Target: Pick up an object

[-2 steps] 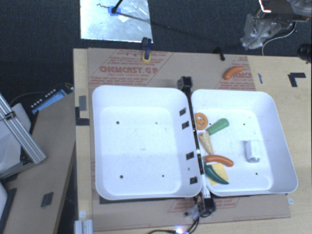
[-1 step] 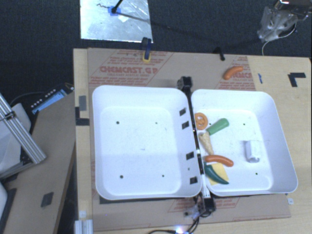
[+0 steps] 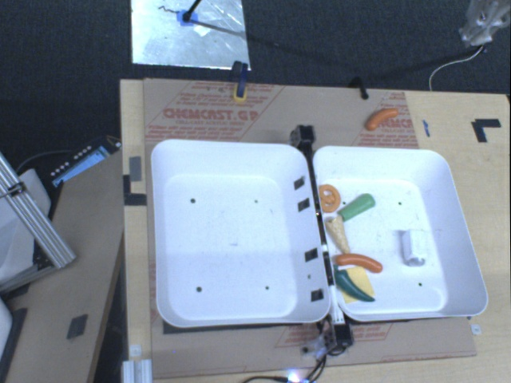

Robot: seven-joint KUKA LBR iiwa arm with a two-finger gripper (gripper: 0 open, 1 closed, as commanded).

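The right white bin (image 3: 459,238) holds several small objects. An orange ring (image 3: 328,196), a green cylinder (image 3: 357,206) and a beige cone (image 3: 338,231) lie near its left wall. Below them an orange sausage (image 3: 358,262) rests over a dark green and yellow piece (image 3: 354,284). A white cylinder (image 3: 413,246) lies apart, toward the right. A pale grey blurred part that looks like the gripper (image 3: 484,14) hangs at the top right corner, high above and far from the bins.
The left white bin (image 3: 231,145) adjoins the right one along a black-clipped seam (image 3: 315,214). A second orange sausage (image 3: 382,118) lies on the cardboard behind the right bin. A foil sheet (image 3: 190,22) lies beyond the bench.
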